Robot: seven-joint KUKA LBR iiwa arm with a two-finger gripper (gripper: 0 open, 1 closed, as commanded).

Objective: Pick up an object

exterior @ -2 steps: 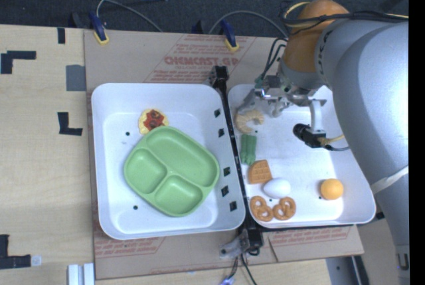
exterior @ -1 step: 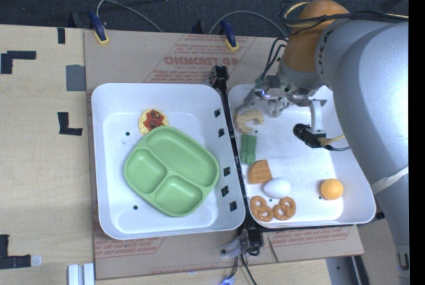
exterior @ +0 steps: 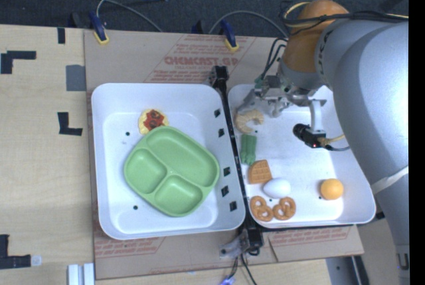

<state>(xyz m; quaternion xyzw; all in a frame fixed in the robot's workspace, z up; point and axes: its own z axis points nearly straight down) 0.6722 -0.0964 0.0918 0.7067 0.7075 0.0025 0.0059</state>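
My gripper (exterior: 264,101) hangs over the back left part of the right bin (exterior: 352,210), under the grey arm with its orange band. Just below and left of it lies a pale tan bread-like piece (exterior: 249,121), close to the gripper, though contact cannot be judged. Further forward in the same bin lie a green strip (exterior: 248,149), a square tan waffle piece (exterior: 259,171), a white egg (exterior: 277,187), two pretzels (exterior: 273,209) and a small orange (exterior: 331,189).
The left bin (exterior: 106,104) holds a green divided plate (exterior: 172,171) and a small red-and-yellow pizza-like piece (exterior: 153,120). A black divider (exterior: 229,144) runs between the bins. Cables and blue clamps lie along the back of the bench.
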